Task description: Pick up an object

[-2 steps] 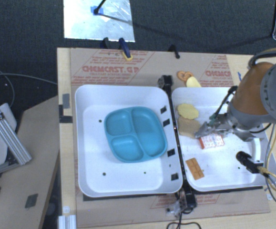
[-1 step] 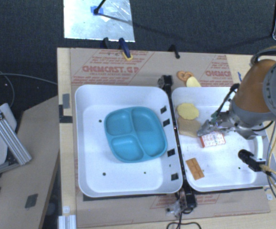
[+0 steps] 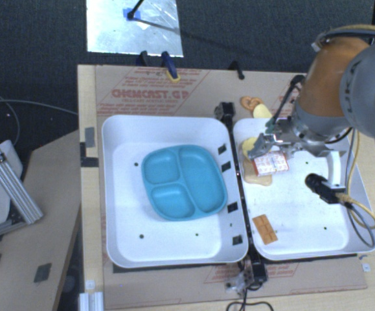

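My gripper [image 3: 263, 145] hangs low over the upper left part of the right bin [image 3: 317, 238]. Just under and beside it lies a small red and white box [image 3: 271, 165], resting on a flat tan piece [image 3: 260, 178]. A pale yellow item [image 3: 246, 149] sits at the gripper's left, against the bin wall. Near the front of the same bin lies an orange-brown rectangular piece [image 3: 265, 229]. Whether the gripper touches the box or the yellow item cannot be told.
A blue divided plate [image 3: 184, 181] lies in the middle of the left bin [image 3: 125, 238]. Behind the right bin, on the cardboard, rest a small orange item [image 3: 250, 102] and a yellow one [image 3: 261, 112]. The arm [image 3: 342, 76] crosses the right bin's far right.
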You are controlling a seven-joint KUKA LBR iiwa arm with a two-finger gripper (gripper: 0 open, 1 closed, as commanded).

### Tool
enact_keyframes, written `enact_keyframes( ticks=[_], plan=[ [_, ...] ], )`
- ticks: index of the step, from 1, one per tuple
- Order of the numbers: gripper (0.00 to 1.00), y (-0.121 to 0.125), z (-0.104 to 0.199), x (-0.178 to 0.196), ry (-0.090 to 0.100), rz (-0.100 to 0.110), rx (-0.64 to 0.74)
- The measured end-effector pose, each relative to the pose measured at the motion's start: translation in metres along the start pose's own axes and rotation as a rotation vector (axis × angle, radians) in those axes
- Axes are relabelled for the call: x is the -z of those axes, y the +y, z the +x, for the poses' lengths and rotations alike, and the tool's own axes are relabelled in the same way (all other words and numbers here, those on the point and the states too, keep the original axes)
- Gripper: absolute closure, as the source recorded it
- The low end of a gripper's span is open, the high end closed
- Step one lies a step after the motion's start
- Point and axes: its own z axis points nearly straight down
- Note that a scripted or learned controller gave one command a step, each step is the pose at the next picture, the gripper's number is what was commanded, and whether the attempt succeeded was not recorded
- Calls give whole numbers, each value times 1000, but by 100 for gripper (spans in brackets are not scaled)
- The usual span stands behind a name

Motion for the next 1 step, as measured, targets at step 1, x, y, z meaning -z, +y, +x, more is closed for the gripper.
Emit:
enact_keyframes(
  ticks=[1],
  plan=[
    [100, 20, -45, -51, -4, 8, -9]
  ],
)
